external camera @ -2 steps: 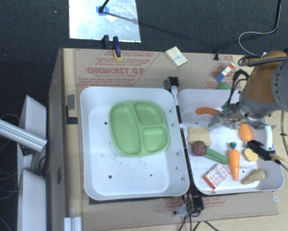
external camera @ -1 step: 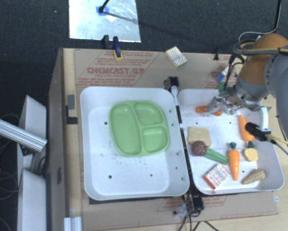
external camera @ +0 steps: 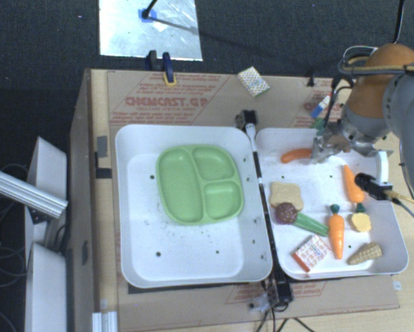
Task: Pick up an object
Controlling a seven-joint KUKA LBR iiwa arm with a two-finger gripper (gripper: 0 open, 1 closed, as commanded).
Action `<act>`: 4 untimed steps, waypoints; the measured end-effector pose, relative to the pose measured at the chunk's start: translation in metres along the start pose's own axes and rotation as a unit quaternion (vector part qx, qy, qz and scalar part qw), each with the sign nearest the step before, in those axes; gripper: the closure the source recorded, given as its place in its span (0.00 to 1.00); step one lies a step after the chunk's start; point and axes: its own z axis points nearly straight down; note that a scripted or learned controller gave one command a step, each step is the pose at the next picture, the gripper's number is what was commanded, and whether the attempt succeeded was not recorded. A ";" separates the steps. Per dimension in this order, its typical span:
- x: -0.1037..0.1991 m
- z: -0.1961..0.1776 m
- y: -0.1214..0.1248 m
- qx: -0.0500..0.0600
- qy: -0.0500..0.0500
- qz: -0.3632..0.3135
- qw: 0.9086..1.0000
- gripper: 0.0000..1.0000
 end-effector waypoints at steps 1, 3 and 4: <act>0.000 0.000 0.000 0.000 0.000 0.000 1.000 0.00; -0.039 0.009 0.007 0.008 0.000 0.001 1.000 0.00; -0.032 0.009 0.007 0.007 -0.002 0.001 1.000 0.00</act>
